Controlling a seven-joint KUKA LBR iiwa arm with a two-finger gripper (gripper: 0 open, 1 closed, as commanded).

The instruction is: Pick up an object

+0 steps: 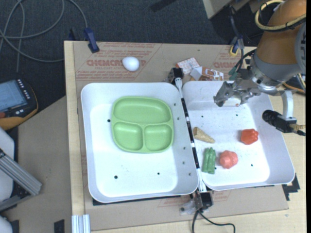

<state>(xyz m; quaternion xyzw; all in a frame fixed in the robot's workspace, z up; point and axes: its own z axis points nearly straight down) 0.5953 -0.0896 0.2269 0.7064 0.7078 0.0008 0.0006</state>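
The right bin (272, 176) holds a tan wedge (203, 135), a green pepper-like piece (209, 160), a pinkish-red round piece (228, 159) and a red piece (249, 136). My gripper (229, 97) hangs over the bin's far part, above bare white floor, well away from all of these. Nothing shows between its fingers. The left bin (95, 144) carries a green divided plate (143, 124).
A white egg-like ball (130, 63) lies on the cardboard behind the left bin. Crumpled wrappers (197, 71) sit behind the bins near the divider. A blue clamp (91, 39) grips the board's far left corner.
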